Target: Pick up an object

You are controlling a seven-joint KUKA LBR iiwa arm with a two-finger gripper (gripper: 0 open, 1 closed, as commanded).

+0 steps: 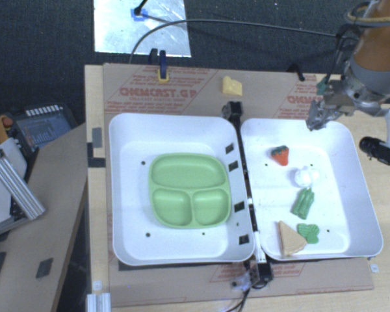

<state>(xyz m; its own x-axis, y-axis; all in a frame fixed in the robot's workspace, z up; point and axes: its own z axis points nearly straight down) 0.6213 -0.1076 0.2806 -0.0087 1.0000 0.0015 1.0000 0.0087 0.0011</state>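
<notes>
A green divided plate [188,190] is lying in the left bin [127,148]. In the right bin [357,194], a red strawberry-like toy [281,155], a small white object [305,176], a green piece [303,203], a tan wedge [289,238] and a small green leafy piece [309,232] are sitting apart from one another. The gripper [316,121] is hovering over that bin's far rim, gripping nothing visible; its opening cannot be judged from here.

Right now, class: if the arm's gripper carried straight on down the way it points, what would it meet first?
Probably the far rim of the right bin directly under the gripper; depth is unclear.
</notes>
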